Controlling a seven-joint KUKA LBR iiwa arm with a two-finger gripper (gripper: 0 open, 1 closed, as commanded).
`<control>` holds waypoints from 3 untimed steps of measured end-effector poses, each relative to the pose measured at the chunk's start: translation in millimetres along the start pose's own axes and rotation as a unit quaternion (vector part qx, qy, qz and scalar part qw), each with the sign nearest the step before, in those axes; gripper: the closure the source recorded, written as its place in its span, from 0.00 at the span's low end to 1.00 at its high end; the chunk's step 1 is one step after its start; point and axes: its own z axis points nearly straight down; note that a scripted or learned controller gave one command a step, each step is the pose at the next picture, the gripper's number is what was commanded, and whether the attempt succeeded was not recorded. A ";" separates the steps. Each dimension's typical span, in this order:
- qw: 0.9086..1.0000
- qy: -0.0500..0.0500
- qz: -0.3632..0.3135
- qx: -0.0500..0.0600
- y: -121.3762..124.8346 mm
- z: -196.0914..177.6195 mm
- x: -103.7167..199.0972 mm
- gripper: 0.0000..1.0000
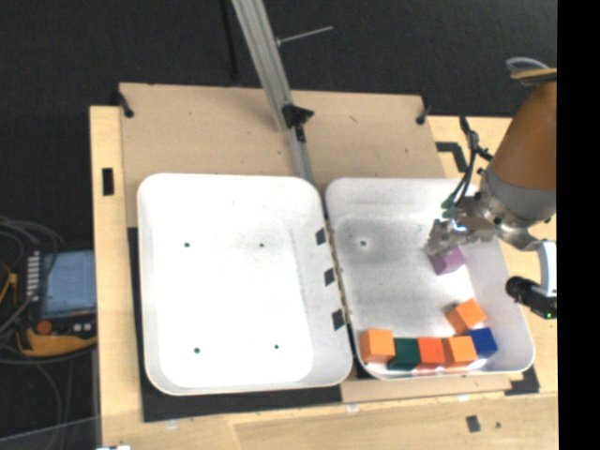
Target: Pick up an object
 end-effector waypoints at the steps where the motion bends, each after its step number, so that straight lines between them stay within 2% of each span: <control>1: 1.000 0.001 -0.001 0.000 -9.3 -2.3 61.4 1.00; 3: 1.000 0.001 0.000 0.001 -23.8 5.3 158.7 1.00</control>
